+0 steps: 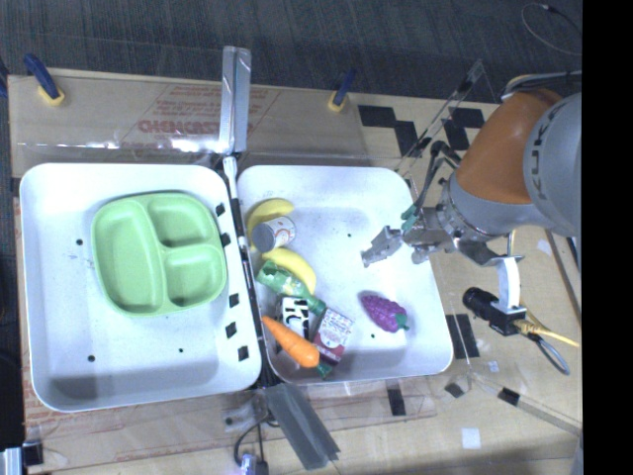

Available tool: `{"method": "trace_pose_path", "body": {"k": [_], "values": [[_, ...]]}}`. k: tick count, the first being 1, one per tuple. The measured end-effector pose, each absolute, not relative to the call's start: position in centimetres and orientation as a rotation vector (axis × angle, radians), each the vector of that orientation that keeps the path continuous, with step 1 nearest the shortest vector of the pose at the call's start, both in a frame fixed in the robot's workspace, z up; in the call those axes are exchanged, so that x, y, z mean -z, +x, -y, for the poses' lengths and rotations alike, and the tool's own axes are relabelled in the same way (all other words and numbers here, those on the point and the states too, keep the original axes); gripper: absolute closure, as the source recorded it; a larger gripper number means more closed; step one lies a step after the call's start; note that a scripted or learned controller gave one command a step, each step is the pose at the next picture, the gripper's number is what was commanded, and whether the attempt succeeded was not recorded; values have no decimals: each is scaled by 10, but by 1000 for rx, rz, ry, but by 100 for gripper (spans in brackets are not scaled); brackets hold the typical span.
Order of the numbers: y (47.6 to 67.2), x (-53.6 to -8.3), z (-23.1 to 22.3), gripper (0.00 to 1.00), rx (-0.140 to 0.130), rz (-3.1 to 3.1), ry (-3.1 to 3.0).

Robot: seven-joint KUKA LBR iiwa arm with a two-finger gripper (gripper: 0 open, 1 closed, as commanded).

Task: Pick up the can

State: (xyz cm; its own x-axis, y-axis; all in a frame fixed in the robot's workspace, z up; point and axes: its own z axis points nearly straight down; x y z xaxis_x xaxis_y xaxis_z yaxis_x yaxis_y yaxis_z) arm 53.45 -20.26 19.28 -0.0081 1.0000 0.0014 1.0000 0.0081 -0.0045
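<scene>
Arm is reaching in from the right over the R bin. Gripper is hovering above bare bin floor, fingers slightly apart w/ nothing between them. Can is lying near the R bin's left wall, between two bananas: one just above it, the other just below. Can is sitting well apart from gripper. Carrot, purple grapes and small packets are lying lower in same bin. Green divided plate is resting in L bin.

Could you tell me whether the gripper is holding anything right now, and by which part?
Nothing is held. The gripper hangs over bare bin floor, apart from the can.
</scene>
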Motion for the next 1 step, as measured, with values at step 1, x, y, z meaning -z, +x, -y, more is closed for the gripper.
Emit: {"method": "trace_pose_path", "body": {"k": [1], "values": [[529, -91, 174, 0, -3, 2230, -2208]]}}
